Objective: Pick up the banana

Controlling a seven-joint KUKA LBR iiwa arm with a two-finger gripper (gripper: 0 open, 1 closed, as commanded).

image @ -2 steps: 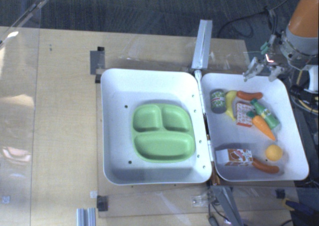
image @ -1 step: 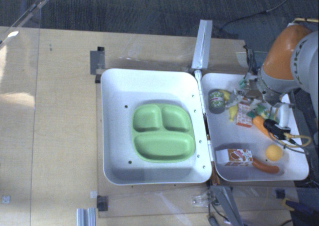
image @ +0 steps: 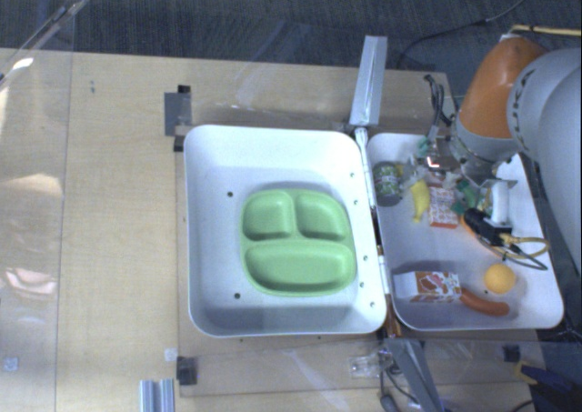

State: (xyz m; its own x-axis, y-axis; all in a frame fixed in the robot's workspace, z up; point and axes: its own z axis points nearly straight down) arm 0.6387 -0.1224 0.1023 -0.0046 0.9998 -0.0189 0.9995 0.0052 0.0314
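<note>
The banana (image: 419, 201) is small and yellow and lies in the right bin (image: 546, 310) near its back left corner. My gripper (image: 436, 166) hangs just above and to the right of the banana's far end, under the grey wrist with the orange band. Nothing shows between the fingers, and the wrist hides the fingertips.
Left of the banana stands a dark can (image: 388, 181); to its right lies a red and white packet (image: 443, 208). An orange carrot-like piece (image: 480, 225), a yellow ball (image: 498, 279), a small carton (image: 435, 286) and a sausage (image: 484, 305) lie nearer the front. The left bin (image: 209, 219) holds a green divided plate (image: 297, 240).
</note>
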